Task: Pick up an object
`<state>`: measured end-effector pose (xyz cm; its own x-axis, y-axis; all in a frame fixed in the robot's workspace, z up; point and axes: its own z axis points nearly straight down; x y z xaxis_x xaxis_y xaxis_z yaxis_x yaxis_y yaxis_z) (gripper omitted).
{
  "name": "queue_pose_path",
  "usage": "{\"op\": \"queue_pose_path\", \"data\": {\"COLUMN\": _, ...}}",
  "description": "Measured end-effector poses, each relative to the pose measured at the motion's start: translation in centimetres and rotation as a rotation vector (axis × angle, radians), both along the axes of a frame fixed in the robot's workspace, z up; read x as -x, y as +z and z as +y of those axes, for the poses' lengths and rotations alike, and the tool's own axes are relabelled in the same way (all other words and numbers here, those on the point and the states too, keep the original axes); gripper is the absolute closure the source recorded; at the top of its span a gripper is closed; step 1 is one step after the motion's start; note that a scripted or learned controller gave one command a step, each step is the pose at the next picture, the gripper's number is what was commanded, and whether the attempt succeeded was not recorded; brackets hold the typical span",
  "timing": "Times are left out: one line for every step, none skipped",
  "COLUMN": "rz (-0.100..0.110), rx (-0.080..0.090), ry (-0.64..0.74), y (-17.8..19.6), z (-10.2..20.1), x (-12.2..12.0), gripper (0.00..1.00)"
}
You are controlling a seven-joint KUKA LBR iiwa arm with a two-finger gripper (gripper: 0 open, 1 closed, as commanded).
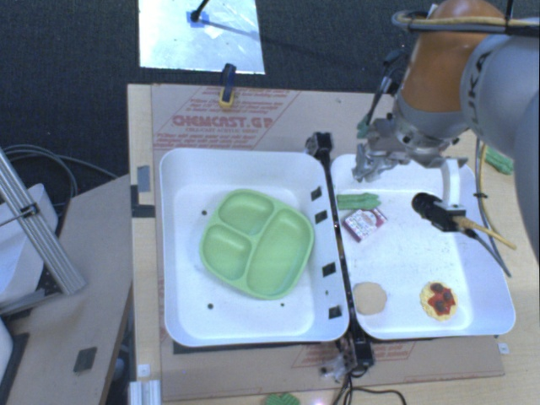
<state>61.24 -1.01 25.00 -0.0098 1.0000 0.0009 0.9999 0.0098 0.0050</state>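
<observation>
Dark carpet (67, 57) surrounds a brown worktop (228, 121) seen from above at a slant. A shiny silver sheet (200, 22) lies beyond the worktop at 12 o'clock. Two shallow white bins sit side by side on the worktop.

The left bin (181, 192) holds a pale green divided plate (257, 243) near its centre, turned at an angle to the bin walls.

The right bin (405, 260) holds four small things. A green pod (358, 200) lies at 10 o'clock, close to the wall shared with the left bin. A red-and-white packet (364, 224) lies just beside the pod, on its 6 o'clock side. A round tan biscuit (369, 298) lies at 7 o'clock near the front wall. A small round yellow piece with red topping (439, 300) lies at 5 o'clock, apart from the biscuit.

A grey arm with an orange band (472, 57) reaches in from 3 o'clock. Its end effector (369, 165) hangs over the right bin's 11 o'clock corner, near the green pod on the pod's 12 o'clock side. I cannot tell whether the end effector is apart or together, or whether it touches the pod.
</observation>
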Motion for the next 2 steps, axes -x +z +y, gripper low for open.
{"op": "queue_pose_path", "data": {"rz": 0.008, "rx": -0.001, "ry": -0.001, "y": -6.9, "z": 7.0, "x": 0.6, "gripper": 1.00}}
{"op": "queue_pose_path", "data": {"rz": 0.001, "rx": 0.003, "ry": -0.015, "y": -0.9, "z": -0.1, "x": 3.5, "gripper": 1.00}}
